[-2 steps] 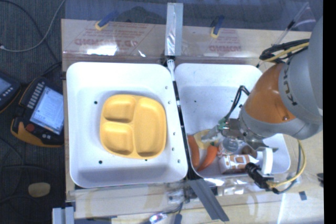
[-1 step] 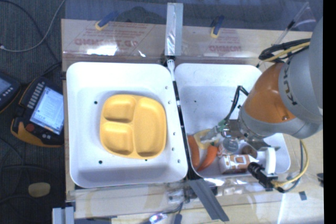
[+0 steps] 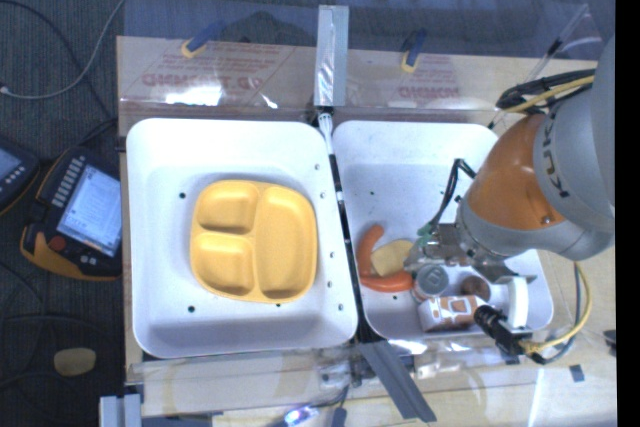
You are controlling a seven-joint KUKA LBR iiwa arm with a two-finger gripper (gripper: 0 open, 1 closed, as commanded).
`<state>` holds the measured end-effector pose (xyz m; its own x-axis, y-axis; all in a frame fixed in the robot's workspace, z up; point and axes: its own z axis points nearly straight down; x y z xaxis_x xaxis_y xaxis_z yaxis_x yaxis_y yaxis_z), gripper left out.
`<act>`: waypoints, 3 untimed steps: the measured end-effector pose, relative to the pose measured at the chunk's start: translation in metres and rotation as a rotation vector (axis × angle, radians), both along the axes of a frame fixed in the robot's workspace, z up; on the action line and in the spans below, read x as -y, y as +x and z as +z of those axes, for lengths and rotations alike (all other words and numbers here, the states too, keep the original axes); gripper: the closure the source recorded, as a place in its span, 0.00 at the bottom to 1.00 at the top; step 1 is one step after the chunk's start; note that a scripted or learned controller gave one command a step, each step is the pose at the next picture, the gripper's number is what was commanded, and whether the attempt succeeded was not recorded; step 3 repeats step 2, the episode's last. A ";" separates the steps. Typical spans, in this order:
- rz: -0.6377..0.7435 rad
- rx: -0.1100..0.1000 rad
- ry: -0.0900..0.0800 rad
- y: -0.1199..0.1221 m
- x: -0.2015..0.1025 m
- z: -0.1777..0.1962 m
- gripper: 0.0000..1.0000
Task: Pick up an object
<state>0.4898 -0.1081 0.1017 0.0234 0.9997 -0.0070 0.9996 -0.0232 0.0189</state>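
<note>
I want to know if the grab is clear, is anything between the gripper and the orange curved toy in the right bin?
Nothing visible stands between them. The gripper hangs just right of the orange curved toy, with the pale yellow piece touching the toy on that side.

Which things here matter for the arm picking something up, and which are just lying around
For the job:
- gripper, low in the right bin
- orange curved piece beside it
- pale yellow piece against the orange one
- brown can near the front wall

Just lying about:
- yellow divided tray in the left bin
- handheld control pad on the floor
- tan lump on the floor
</note>
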 end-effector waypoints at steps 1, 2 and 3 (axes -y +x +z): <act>0.000 -0.004 0.001 -0.001 0.000 -0.001 0.00; 0.007 -0.007 0.002 -0.003 -0.002 -0.010 0.00; 0.007 -0.007 0.002 -0.003 -0.002 -0.010 0.00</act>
